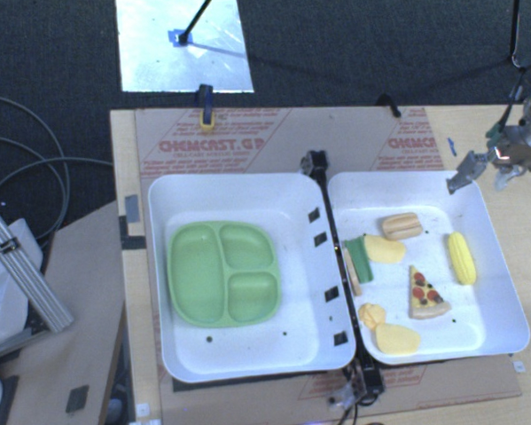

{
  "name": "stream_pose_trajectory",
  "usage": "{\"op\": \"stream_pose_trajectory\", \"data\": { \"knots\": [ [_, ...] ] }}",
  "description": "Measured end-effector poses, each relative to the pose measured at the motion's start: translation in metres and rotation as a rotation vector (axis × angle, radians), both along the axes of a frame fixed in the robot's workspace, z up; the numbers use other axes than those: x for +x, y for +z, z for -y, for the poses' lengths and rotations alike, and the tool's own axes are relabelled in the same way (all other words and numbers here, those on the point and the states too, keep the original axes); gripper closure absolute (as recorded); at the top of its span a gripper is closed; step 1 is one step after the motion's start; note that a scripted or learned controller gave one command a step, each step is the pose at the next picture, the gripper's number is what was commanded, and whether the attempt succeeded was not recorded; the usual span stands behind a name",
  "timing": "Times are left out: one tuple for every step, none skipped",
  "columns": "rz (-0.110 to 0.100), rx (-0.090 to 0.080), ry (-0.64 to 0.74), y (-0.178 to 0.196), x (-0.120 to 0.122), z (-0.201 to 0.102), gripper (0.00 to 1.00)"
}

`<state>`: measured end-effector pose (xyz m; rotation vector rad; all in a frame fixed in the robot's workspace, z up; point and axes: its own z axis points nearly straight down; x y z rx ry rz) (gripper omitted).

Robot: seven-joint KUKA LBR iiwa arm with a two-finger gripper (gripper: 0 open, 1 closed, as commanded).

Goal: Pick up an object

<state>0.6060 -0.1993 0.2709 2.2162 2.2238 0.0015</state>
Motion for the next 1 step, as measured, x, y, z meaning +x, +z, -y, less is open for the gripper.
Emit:
{"op": "stream_pose_trajectory", "data": {
  "knots": [
    [-0.007,0.003,-0.002,-0.1895,-0.0142,0.0006,0.0]
  ]
}}
